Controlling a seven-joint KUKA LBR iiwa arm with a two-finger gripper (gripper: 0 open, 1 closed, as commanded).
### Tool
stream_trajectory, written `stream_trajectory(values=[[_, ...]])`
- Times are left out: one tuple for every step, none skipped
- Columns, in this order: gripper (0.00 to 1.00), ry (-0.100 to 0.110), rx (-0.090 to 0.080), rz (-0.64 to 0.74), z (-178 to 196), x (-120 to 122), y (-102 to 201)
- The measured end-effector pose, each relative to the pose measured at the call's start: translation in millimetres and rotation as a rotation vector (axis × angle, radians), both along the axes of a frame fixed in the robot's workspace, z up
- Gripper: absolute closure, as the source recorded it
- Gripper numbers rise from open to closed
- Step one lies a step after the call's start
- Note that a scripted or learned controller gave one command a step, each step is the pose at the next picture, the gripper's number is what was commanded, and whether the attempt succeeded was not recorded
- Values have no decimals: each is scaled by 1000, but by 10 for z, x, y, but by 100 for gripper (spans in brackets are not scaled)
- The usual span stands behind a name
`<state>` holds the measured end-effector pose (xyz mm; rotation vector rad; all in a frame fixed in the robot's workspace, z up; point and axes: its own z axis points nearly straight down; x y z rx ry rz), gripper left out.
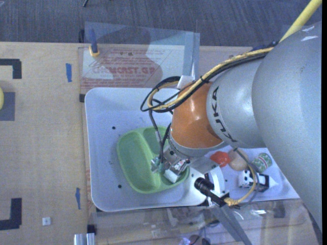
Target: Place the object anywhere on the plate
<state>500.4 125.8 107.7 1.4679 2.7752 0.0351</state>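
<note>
The grey arm (286,101), with its orange band, reaches in from 3 o'clock over 2 white bins on a wooden bench (41,152). The gripper (166,168) hangs low over the green plate (134,160), above the plate's 4 o'clock rim. Whether the gripper is open or closed cannot be told, as the wrist and its fittings hide the tip. A small white piece sits at the tip, over the plate's edge, and it is unclear whether it is the object or part of the tool.

The plate lies in the left bin (102,116), toward that bin's 5 o'clock corner. Yellow and black cables (158,93) loop from the wrist at the plate's 1 o'clock.

At 3 o'clock from the plate, in the right bin (280,187), 4 items lie close together: a red item (220,158), a tan item (237,162) touching it, a green-and-white can (262,161) just beside that, and a black-and-white block (247,179) at their 6 o'clock. All 4 lie apart from the plate.
</note>
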Motion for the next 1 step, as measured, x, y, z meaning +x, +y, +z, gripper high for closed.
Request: stream_trajectory(values=[[0, 5, -13, -10, -113, -15, -85]])
